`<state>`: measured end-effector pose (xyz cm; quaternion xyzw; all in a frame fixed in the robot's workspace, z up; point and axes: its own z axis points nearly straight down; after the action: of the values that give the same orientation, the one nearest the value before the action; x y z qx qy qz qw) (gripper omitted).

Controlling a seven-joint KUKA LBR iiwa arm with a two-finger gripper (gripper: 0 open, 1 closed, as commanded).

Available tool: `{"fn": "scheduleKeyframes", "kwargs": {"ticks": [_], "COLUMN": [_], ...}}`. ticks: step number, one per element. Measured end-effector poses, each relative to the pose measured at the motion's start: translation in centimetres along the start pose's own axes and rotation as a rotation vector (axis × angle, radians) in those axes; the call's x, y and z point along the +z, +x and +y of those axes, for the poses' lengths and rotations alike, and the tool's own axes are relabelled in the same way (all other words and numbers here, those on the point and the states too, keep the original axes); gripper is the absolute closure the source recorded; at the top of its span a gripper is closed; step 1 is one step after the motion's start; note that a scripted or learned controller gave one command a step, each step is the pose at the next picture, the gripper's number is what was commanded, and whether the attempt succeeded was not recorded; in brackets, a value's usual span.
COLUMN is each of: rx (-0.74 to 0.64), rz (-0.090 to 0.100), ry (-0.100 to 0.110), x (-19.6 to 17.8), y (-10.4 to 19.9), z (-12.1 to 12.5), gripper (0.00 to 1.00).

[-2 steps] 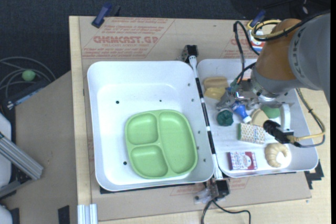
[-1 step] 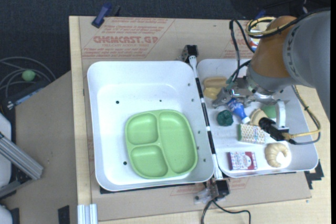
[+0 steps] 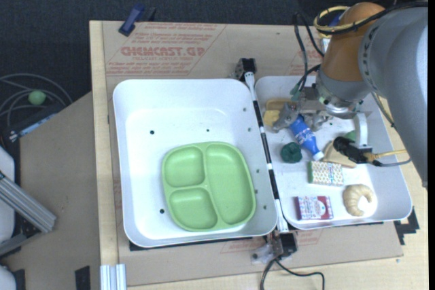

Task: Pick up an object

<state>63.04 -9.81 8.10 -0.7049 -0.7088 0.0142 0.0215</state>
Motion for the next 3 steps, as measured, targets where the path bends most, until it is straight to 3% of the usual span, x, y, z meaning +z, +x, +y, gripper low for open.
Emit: {"fn": "scheduleKeyframes", "kwargs": {"ticks": [1,3], "rx": [0.006,0.006], "rz": [-0.010,-0.009], "ry": [-0.048,-0.048], "x": [-0.1,0.2], "y": [-0.3,0.5], "z": [-5.4,-10.4], "gripper": [0.00,0.00]}}
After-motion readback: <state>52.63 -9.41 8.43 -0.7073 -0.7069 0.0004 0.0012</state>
